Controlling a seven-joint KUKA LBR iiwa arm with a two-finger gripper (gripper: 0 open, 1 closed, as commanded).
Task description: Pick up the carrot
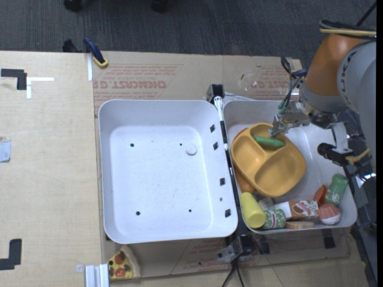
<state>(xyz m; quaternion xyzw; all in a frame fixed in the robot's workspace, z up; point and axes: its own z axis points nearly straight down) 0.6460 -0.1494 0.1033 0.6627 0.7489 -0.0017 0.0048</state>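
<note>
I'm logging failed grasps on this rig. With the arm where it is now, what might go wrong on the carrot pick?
1. The pincer hangs over the yellow divided plate, right by a green item; it may close on that instead.
2. No clearly visible carrot: an orange-red piece lies partly hidden near the right bin's front corner, crowded by the green bottle and other packages, so it may be missed.
3. A low descent here could tip the plate.
</note>
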